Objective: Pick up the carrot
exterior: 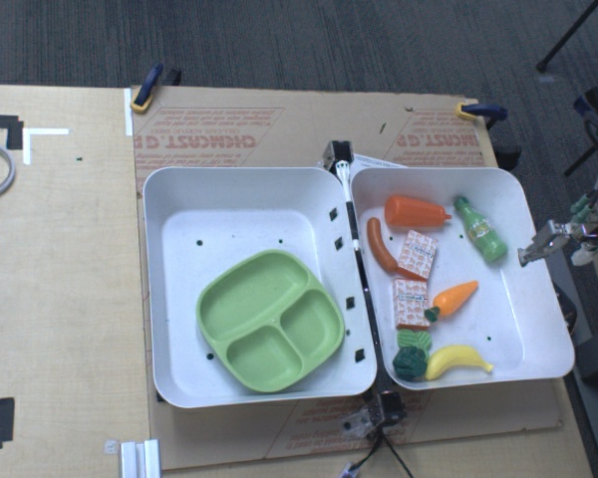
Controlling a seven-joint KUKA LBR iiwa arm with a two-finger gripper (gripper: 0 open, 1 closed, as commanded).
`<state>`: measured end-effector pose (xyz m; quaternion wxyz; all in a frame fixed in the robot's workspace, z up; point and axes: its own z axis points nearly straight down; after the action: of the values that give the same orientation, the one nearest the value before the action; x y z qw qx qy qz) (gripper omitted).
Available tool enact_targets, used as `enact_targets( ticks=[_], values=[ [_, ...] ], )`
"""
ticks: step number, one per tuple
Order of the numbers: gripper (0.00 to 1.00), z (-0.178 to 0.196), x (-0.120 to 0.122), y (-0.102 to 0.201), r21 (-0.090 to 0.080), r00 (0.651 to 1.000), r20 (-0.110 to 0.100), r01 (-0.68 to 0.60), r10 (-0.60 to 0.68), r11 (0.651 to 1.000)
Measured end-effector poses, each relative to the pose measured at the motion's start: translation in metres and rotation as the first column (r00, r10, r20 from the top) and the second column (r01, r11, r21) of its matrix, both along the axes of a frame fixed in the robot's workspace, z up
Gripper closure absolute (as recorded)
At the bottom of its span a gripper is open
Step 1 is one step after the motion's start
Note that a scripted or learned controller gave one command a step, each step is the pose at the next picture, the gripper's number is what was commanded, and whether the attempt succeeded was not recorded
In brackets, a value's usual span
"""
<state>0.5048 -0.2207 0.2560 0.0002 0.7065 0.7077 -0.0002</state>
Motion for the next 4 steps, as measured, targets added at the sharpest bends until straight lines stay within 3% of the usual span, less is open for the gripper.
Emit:
enact_targets(
  ticks=[1, 2, 3, 4],
  values=[
    [0.00, -0.046, -0.027, 0.065, 0.000, 0.996, 0.000, -0.092, 0.092, 0.996],
    [0.00, -0.137, 0.019, 0.093, 0.001, 0.997, -0.001, 0.078, -0.078, 0.997],
    [0.00, -0.160, 0.016, 0.072, -0.004, 0.905, 0.008, -0.426, 0.426, 0.905],
    [1.00, -0.151, 0.016, 0.072, -0.003, 0.906, 0.006, -0.424, 0.424, 0.906]
  ],
)
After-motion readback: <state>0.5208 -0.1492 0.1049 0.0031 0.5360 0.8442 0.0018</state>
